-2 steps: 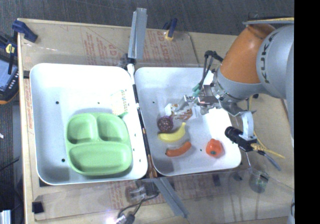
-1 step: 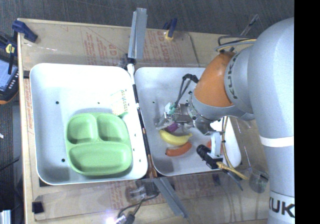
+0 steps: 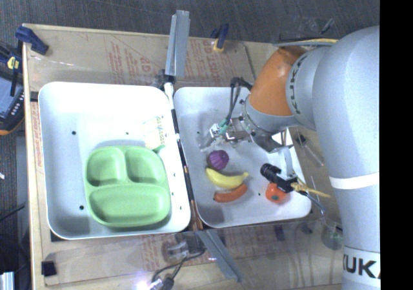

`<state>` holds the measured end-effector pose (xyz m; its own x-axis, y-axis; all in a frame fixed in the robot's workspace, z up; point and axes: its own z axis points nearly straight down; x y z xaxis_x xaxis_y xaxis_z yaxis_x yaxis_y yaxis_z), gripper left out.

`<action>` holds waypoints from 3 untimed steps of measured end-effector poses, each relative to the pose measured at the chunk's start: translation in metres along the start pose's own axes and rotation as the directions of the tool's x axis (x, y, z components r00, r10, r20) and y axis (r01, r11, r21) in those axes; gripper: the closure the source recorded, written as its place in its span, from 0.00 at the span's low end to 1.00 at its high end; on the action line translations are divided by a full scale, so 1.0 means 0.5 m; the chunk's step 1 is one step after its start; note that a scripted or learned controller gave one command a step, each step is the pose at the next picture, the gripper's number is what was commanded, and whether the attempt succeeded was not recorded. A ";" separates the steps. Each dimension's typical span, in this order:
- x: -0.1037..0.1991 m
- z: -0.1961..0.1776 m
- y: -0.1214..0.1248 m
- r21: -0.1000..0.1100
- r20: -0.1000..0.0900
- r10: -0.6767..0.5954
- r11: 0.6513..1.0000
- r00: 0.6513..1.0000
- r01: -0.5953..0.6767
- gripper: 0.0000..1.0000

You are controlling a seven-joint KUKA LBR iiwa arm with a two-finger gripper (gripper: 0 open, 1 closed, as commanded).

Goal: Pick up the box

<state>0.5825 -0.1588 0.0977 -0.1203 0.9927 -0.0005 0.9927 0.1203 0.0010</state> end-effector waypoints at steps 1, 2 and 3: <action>0.011 0.013 -0.142 0.005 -0.003 -0.011 1.000 1.000 0.011 0.00; 0.106 0.007 -0.089 0.001 0.017 -0.118 0.993 0.993 0.118 0.00; 0.072 0.012 -0.016 0.003 -0.001 0.273 0.962 0.962 -0.273 0.00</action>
<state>0.5704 -0.1239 0.0915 0.1556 0.9878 0.0005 0.9878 -0.1556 -0.0018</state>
